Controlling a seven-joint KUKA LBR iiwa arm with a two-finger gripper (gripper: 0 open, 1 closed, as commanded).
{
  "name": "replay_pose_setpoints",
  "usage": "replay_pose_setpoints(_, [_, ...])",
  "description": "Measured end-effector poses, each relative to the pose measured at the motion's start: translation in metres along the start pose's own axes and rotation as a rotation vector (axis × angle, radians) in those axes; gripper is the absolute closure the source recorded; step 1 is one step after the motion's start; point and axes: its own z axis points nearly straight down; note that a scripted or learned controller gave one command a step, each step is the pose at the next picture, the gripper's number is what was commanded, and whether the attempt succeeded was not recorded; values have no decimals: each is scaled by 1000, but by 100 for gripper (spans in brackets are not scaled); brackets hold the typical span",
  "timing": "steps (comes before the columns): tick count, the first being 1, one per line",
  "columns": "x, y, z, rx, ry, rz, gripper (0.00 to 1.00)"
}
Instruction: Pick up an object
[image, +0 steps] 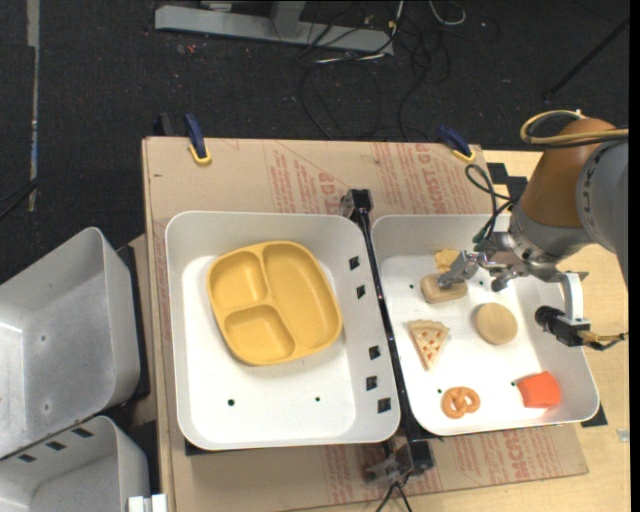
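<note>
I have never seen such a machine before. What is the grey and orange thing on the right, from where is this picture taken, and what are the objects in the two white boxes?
The picture comes from one fixed camera above the bench, looking down at a slant. The grey robot arm with an orange band reaches in from the right. Its tool hangs low over the right shallow white bin, close to a tan block-shaped piece; whether it holds anything cannot be told. That bin also contains a toy pizza slice, a round beige bun-like piece, a small orange pretzel and an orange-red block. The left shallow white bin holds a yellow plastic plate with three compartments.
</note>
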Motion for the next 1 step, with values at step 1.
replay_pose_setpoints(1, [0, 4, -15, -13, -4, -2, 100])
